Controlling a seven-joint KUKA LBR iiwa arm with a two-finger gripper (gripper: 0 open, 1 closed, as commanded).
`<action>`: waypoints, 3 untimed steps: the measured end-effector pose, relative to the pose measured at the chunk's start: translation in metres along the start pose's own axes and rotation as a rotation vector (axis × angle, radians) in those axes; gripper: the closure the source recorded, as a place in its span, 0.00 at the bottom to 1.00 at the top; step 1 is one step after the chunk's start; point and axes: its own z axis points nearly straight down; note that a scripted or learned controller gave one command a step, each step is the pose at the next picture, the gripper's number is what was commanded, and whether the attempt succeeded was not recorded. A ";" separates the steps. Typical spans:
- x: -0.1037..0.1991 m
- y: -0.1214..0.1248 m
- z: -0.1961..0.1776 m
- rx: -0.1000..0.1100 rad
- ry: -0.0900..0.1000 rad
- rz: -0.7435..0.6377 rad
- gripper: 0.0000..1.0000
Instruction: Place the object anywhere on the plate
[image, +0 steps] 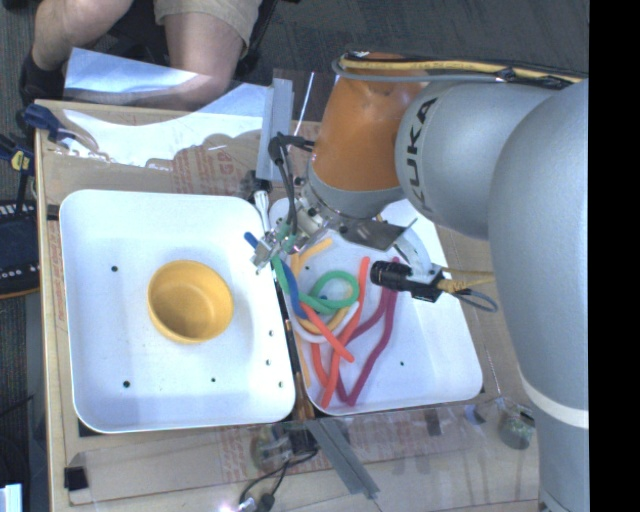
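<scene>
A yellow round plate (190, 300) lies in the left white bin (100, 230), a little left of its middle. In the right bin (440, 350) lies a tangle of soft cords: a green loop (335, 290), orange cords (328, 335), a magenta cord (372, 340) and a blue one (291, 287). My gripper (270, 243) hangs low over the divide between the two bins, at the top left end of the tangle. Blue and green cord ends reach right up to its tip. The arm's grey and orange body hides the far part of the right bin.
A black cylinder (405, 279) with a yellow cable sticks out from the wrist over the right bin. Cardboard and paper (150, 100) lie behind the bins. A person (150, 40) sits at the far edge. Clamps and brackets (300, 445) stand at the front.
</scene>
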 end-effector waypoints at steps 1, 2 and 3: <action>0.037 0.031 0.011 0.003 -0.001 0.050 1.00; 0.081 0.039 0.026 0.004 -0.002 0.087 1.00; 0.086 0.051 0.005 0.002 -0.002 0.029 1.00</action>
